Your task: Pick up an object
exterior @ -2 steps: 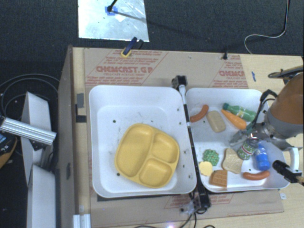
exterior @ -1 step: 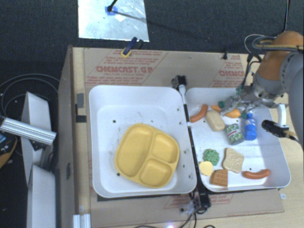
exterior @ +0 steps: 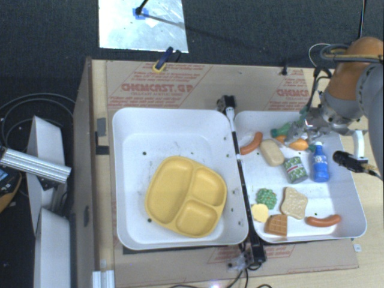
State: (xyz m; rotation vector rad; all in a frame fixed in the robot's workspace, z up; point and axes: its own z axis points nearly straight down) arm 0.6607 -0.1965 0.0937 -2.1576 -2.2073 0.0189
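My gripper (exterior: 307,126) hangs low over the back of the right bin (exterior: 354,206), at the end of the grey arm with the orange band. Right beside it lie a small green item (exterior: 279,131) and an orange item (exterior: 298,143); whether it touches either I cannot tell. Just in front stand a blue bottle (exterior: 320,164) and a green can (exterior: 294,168). A beige bread roll (exterior: 272,153) and a red sausage (exterior: 251,143) lie to the left of the gripper.
Nearer the front of the right bin lie a broccoli piece (exterior: 266,197), a toast slice (exterior: 294,202), a yellow disc (exterior: 260,212), a waffle (exterior: 276,225) and a second sausage (exterior: 322,221). The left bin (exterior: 129,137) holds a yellow divided plate (exterior: 186,195).
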